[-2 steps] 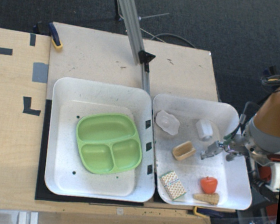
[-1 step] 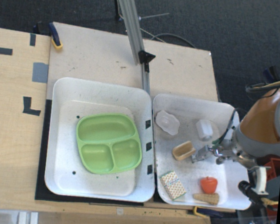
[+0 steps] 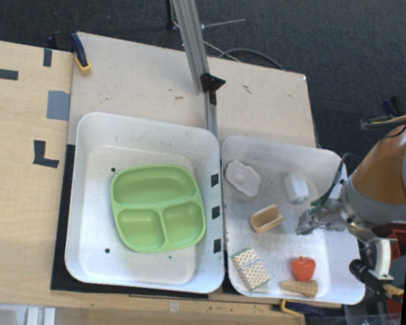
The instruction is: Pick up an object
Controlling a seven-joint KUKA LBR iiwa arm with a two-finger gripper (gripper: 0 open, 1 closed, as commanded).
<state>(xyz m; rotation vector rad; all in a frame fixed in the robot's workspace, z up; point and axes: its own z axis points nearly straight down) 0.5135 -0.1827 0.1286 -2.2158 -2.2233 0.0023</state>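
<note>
Two white bins sit side by side on your bench, and your arm (image 3: pixel 383 175) reaches in from the right over the right bin (image 3: pixel 281 151). Its gripper (image 3: pixel 311 223) hangs low near that bin's right wall, with nothing visible in its grasp; whether it is released or clenched you cannot tell from this angle. Scattered in the right bin are a clear plastic piece (image 3: pixel 242 176) toward the back left, a small translucent cup (image 3: pixel 296 186) just behind the gripper, a tan bowl-shaped piece (image 3: pixel 266 218) to the gripper's left, a checkered packet (image 3: pixel 251 268) at the front, a red tomato-like toy (image 3: pixel 303 267) and a tan cone (image 3: pixel 299 287) touching it at the front edge. Your left bin (image 3: pixel 84 181) holds a green divided plate (image 3: pixel 158 208).
</note>
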